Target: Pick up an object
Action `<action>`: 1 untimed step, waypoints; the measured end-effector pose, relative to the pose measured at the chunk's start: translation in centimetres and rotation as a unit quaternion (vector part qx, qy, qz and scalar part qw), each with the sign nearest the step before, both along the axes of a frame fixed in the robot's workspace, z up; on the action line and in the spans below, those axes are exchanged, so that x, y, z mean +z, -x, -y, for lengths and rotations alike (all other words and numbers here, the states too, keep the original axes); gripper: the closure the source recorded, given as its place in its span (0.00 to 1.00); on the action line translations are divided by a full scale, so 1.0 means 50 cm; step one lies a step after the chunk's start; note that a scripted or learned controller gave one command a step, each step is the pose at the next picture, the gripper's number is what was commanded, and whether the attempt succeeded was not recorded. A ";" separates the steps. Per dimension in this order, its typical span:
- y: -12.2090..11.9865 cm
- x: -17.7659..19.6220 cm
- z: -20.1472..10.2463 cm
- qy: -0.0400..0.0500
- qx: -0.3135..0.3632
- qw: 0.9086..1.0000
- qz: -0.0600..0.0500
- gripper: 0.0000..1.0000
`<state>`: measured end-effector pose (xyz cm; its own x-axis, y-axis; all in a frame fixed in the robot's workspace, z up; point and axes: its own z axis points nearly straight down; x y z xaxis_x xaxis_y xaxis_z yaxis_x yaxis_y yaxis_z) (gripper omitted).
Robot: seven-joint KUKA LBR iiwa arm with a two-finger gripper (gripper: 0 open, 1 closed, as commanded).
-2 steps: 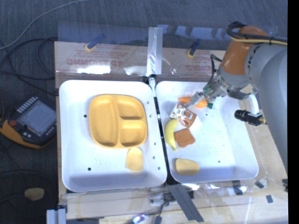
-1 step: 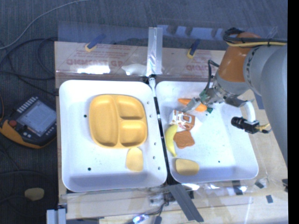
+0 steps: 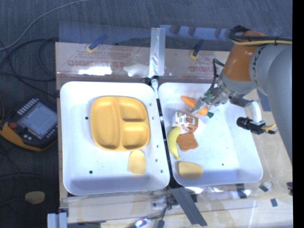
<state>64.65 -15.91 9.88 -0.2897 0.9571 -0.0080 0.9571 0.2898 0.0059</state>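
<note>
Nearest, along the front of the left bin [image 3: 71, 127], lies one pale yellow block [image 3: 137, 163], with one yellow divided plate [image 3: 119, 122] behind it. In the right bin [image 3: 237, 160] are five things: one banana [image 3: 173, 141] by the dividing wall, one darker yellow lump [image 3: 190, 169] at the front, one brown slab [image 3: 187, 142], one small printed packet [image 3: 185, 121], and one carrot [image 3: 188, 100] at the far side. The gripper [image 3: 207, 107] is down at the carrot's right end, touching or just beside it. I cannot tell whether it is closed on anything. By my judgement nothing is lifted yet: every item rests on a bin floor, so both the grasp and the lift remain.
</note>
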 end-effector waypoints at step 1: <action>-0.017 0.186 -0.041 -0.002 -0.051 0.999 -0.004 1.00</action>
